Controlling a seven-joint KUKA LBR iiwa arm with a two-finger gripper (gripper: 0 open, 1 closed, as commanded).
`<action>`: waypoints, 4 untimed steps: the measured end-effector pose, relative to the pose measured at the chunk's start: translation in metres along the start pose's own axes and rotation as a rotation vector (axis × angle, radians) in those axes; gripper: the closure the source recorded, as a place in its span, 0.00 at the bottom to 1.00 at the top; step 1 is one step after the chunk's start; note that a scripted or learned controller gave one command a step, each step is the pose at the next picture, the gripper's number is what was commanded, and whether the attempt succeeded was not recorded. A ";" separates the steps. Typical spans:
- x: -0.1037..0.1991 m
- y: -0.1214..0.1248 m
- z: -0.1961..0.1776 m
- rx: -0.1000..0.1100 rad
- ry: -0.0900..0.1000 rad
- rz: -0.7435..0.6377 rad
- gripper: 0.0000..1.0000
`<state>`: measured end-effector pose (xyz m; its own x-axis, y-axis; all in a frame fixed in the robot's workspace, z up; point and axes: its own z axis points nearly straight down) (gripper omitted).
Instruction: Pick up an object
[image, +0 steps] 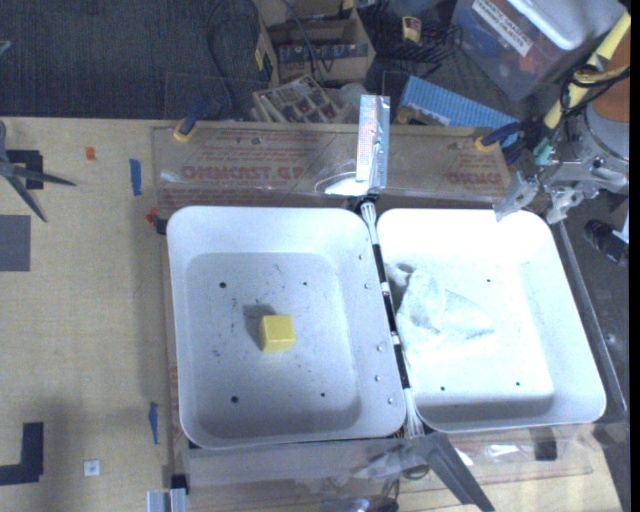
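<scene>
White crumpled material (437, 308) in the right bin (570, 395) is hard to identify. The gripper (540, 190) is partly cut off above that bin's far right corner; its opening cannot be determined. The yellow block (277, 332) is located mid-floor in the left bin (190, 240), well apart, with clear floor around it.

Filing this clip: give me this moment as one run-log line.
claw: above right bin's far right corner | yellow block: left bin | clear crumpled wrap: right bin | pick: not yet
</scene>
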<state>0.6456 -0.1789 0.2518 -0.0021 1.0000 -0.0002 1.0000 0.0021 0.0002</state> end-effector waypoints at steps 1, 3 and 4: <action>0.060 -0.086 0.094 0.000 0.000 0.025 0.00; 0.112 -0.139 0.068 0.005 0.002 0.351 1.00; 0.172 -0.110 -0.028 0.001 -0.001 0.687 1.00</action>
<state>0.5356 -0.0066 0.2798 0.6324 0.7746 -0.0013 0.7746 -0.6324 -0.0006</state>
